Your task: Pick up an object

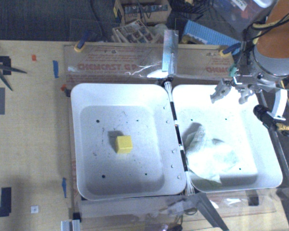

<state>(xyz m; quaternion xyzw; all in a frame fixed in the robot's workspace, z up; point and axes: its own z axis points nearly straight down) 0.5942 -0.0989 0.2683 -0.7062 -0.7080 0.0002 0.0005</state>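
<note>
Wooden bench (29, 143), two white bins side by side. Gripper (232, 94) up high in right bin (265, 177), jaws wide, holding nothing. Crumpled white cloth (207, 153) just below-left of jaws. Yellow block (124, 144) far left, in left bin (86, 100).

pale wooden bench top (29, 143) fills the left of the frame, with bits of blue tape (55, 69) and a small red mark (34, 57) at upper left. a dark metal stand (2, 69) pokes in at the left edge, a black bracket (2, 203) sits at lower left. along the top, dark grey floor (38, 8), black cables (98, 6), a box of clutter (139, 6) and a blue panel (204, 32). light glares off clear plastic sheeting (115, 66) at upper centre.
</note>
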